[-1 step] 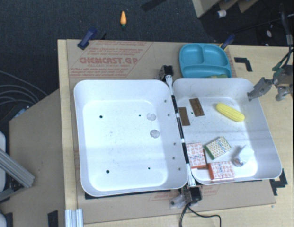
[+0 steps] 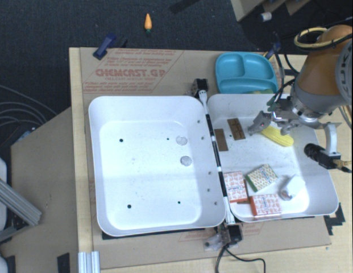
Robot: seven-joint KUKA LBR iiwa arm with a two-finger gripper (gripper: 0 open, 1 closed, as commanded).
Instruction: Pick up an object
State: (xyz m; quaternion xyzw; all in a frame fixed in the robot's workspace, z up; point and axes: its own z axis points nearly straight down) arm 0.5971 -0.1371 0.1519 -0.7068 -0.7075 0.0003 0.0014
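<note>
- Gripper [image 2: 271,124] hangs over the upper part of the right bin [image 2: 318,206], its two grey fingers [image 2: 258,123] spread apart with nothing between them.
- Arm [image 2: 323,67], grey with an orange band, comes in over the right bin's upper right corner.
- Yellow banana-shaped object [image 2: 278,136] lies in the right bin just under and beside the gripper, close to the fingers but not between them.
- Two brown rectangular blocks [image 2: 228,134] lie in the right bin's upper left area, near its left wall and just left of the gripper.
- Green-patterned box [image 2: 261,177] sits tilted in the right bin's lower middle.
- Red-and-white box [image 2: 235,186] lies by the right bin's lower left wall, touching the green-patterned box at a corner.
- A second red-edged box [image 2: 266,205] lies along the right bin's bottom edge, just below the other two.
- Small grey-white object [image 2: 288,187] rests in the right bin's lower right part; its shape is too blurred to make out.
- Left bin [image 2: 108,124] adjoins the right bin's left wall, with two round grey marks [image 2: 183,151] on its floor.
- Blue divided tray [image 2: 246,73] sits on the bench just above the right bin's top edge.
</note>
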